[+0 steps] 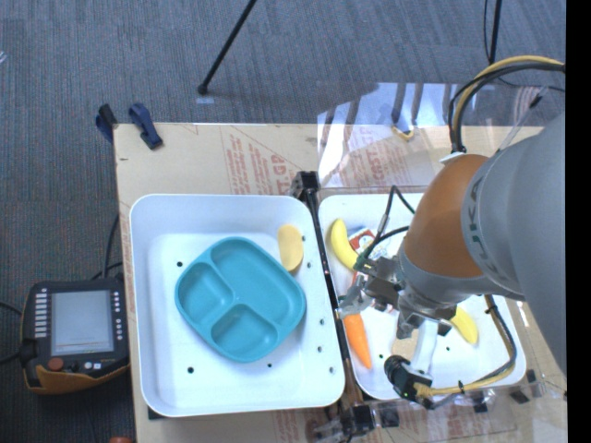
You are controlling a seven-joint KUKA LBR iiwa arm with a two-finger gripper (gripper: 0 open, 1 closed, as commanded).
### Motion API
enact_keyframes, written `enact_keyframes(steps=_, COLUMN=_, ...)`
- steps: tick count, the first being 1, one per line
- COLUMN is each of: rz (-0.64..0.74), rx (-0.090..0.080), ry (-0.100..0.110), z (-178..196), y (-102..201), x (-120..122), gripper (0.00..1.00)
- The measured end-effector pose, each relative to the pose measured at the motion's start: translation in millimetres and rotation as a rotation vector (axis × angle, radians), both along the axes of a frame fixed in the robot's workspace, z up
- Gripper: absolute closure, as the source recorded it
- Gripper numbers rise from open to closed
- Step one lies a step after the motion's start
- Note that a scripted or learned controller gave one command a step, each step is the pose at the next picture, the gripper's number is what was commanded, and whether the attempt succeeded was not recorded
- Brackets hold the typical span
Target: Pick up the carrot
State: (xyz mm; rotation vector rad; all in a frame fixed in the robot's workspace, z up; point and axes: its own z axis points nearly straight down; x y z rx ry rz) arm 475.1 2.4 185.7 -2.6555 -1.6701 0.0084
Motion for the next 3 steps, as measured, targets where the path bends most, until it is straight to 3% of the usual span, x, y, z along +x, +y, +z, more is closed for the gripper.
enact_keyframes(steps=3, rz=0.0, rx=0.0, ry=0.0, z=0.0, y=0.0, x=0.0, gripper=0.0)
